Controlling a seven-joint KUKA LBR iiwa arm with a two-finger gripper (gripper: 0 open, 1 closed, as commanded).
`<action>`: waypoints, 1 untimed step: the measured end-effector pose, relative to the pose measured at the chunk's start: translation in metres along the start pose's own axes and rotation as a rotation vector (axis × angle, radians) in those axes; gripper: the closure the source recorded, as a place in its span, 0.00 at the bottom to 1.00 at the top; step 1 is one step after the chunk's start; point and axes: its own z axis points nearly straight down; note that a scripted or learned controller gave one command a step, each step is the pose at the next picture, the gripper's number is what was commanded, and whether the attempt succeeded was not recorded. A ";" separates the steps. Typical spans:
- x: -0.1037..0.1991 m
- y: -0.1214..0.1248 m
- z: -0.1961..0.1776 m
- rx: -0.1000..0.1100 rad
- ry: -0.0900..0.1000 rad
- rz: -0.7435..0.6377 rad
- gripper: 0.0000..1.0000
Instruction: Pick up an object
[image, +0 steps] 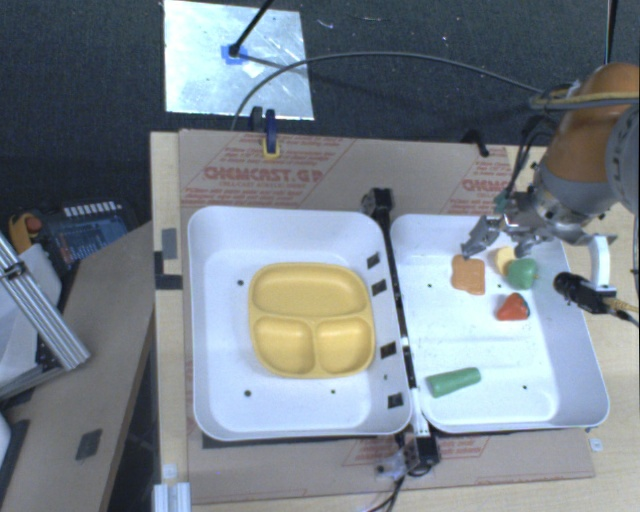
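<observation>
Camera view, looking down at a slant: two shallow white bins sit side by side on the bench (170, 330), which is covered under them by a sheet of brown cardboard (300, 165) printed with red lettering. The left bin (215, 300) holds a yellow divided tray (310, 318) with three compartments, lying flat near the bin's middle. The right bin (560, 385) holds four small things. An orange block (468, 275) lies in the upper half, a little left of the bin's centre line. Right of it, near the upper right, a round green piece (521, 270) sits just beside a pale yellow piece (502, 257), the two apparently touching. Below the green piece, apart from it, lies a red piece (513, 308). Well apart from all of these, near the lower edge of the bin, a green cylinder (453, 380) lies on its side.

The grey arm (590, 150) with its orange band comes in from the right, above the upper right part of the right bin. Its tool (500, 236) hangs over the upper half of that bin, just above the orange block and the pale yellow piece. The two dark fingers (479, 238) stand spread apart, with nothing between them; whether they touch the bin floor cannot be told.

A crinkled silver sheet (235, 60) lies beyond the bench at the top, and grey metal rails (35, 310) stand at the left edge.
</observation>
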 end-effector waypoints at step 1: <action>0.000 0.003 -0.007 -0.012 -0.002 -0.002 0.00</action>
